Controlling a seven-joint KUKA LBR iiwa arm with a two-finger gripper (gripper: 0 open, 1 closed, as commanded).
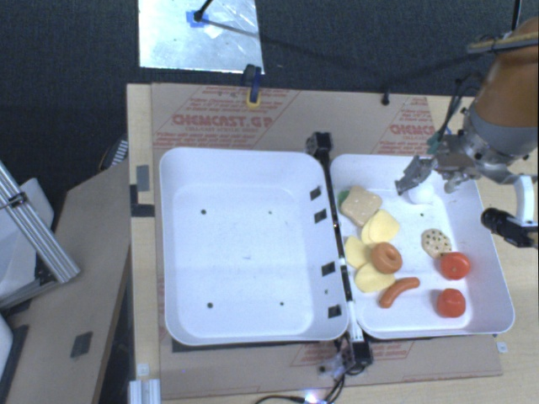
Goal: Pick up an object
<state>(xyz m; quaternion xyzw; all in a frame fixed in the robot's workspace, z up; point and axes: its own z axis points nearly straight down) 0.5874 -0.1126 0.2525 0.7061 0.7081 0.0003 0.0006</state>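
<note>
The right bin (497, 305) holds toy food: a tan bread slice (360, 204), yellow pieces (381, 225), an orange-brown donut (386, 257), a sausage (398, 291), a speckled cookie (435, 241) and two red tomatoes (455, 265). A bit of green (344, 198) shows at the bin's left wall. My gripper (433, 180) hovers over the bin's far part, above and to the right of the bread. It is open, its grey fingers spread with nothing between them. The cookie lies just in front of it.
The left bin (244, 242) sits beside the right one, split from it by a black clipped divider (333, 234). Both rest on a cardboard sheet (278, 112). A dark bracket (505, 224) juts in at the right edge.
</note>
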